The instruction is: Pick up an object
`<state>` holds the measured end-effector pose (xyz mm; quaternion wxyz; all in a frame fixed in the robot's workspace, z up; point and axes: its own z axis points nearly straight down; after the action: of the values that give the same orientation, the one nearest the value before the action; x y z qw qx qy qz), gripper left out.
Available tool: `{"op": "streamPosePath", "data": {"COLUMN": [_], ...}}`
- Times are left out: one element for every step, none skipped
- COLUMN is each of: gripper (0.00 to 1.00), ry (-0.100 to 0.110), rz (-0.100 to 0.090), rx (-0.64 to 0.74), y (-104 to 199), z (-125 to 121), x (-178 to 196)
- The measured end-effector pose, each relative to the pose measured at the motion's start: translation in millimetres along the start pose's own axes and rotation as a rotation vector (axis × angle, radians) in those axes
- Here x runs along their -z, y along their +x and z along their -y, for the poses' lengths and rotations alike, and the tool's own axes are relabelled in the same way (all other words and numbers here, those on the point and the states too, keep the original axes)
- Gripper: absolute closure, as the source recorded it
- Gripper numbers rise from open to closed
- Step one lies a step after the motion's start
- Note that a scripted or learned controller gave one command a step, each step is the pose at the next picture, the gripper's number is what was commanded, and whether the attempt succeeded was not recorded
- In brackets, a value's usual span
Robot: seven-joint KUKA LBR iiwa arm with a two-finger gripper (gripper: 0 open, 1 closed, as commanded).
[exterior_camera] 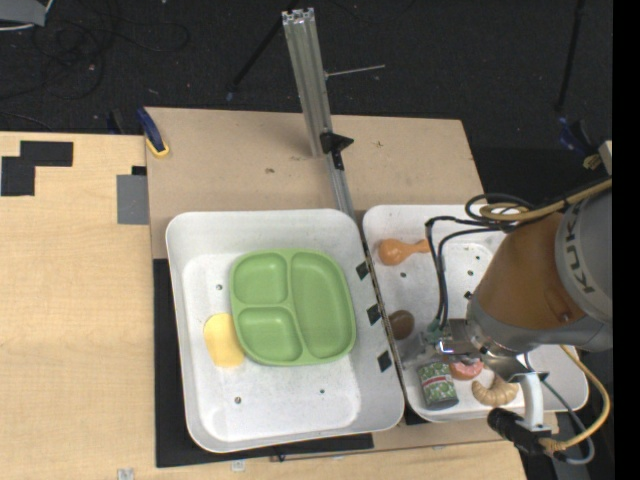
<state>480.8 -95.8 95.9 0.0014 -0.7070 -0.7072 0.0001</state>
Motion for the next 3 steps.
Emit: {"op": "streamPosePath", "data": {"gripper": [1.00,1.00,1.00], "ry": [-0.010,-0.003,-0.006], "rz": [0.010,0.001,0.002], "rx": [-0.008,0.000,0.001], "y": [-6,-3,-5], "z": [-2,-4,-4], "x": [14,56,119]}}
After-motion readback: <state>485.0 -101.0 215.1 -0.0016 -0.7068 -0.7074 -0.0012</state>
